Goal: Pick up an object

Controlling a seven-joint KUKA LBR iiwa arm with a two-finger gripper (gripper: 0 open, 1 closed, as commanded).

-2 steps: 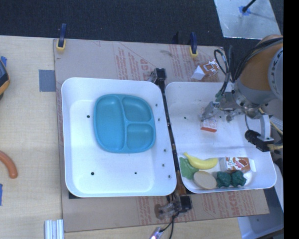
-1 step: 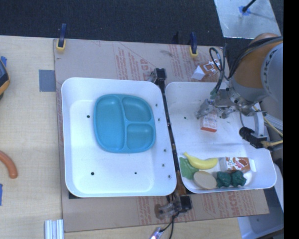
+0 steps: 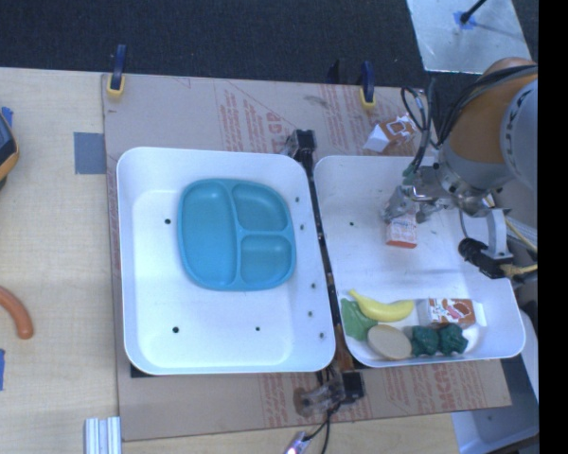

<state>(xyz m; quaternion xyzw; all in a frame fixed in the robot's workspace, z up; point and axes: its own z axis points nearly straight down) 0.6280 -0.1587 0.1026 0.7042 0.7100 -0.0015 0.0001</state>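
End effector: end effector (image 3: 415,206) sits low over the upper part of the right bin (image 3: 360,183), fingers pointing down at a small packet; I cannot tell how wide it stands, the metal parts blur together.
Packet: a small red-and-white packet (image 3: 402,232) lies flat on the bin floor, right under the fingertips, touching or nearly so; it looks like the chosen target, though it is not clearly between the fingers.
Arm: grey arm with its orange band (image 3: 483,112) reaches in from the right, wrist bent down, which suits a top-down grab.
Front pile: banana (image 3: 383,305), green piece (image 3: 356,320), tan round item (image 3: 389,341), broccoli (image 3: 439,340) and a printed packet (image 3: 452,311) crowd the near edge of the right bin, well apart from the target, so the approach is uncluttered.
Left bin: left bin (image 3: 142,253) carries a blue divided plate (image 3: 237,234), lying flat near its middle.
Counter: counter (image 3: 47,244) bears a sausage (image 3: 11,311) far left, outside both bins.
Judgement: descent looks about finished; closing and lifting come next, and a flat packet may slip.
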